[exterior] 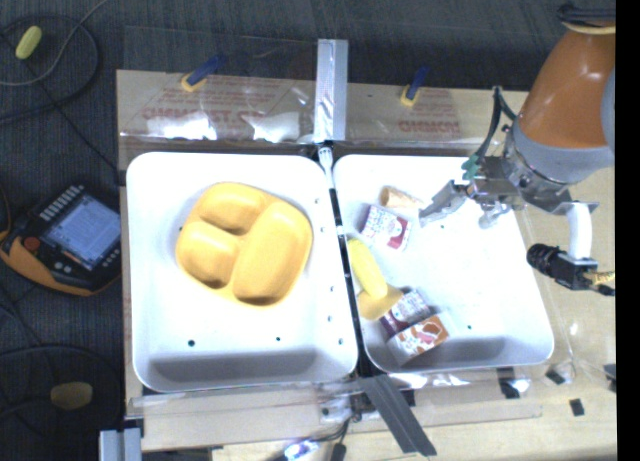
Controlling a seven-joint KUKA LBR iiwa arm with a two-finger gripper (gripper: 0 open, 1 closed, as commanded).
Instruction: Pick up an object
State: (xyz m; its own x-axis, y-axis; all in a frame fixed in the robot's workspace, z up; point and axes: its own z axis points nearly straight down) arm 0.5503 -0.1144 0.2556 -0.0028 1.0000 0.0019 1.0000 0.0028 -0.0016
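The right bin (pixel 500 299) holds several small items: a tan packet (pixel 400 198), a white and purple packet (pixel 385 227), a yellow banana-like piece (pixel 366 271), and two dark red and white packets (pixel 415 324) near the front. My gripper (pixel 462 195) hangs over the right bin's upper middle, to the right of the tan packet, with nothing seen between its fingers. The left bin (pixel 160 349) holds a large yellow lumpy object (pixel 243 242).
A divider wall (pixel 340 249) separates the two bins. A handheld pendant (pixel 65 239) lies on the floor to the left. Yellow clips (pixel 203 71) sit on the plastic sheet behind the bins. A black fitting (pixel 560 264) sticks out by the right bin's edge.
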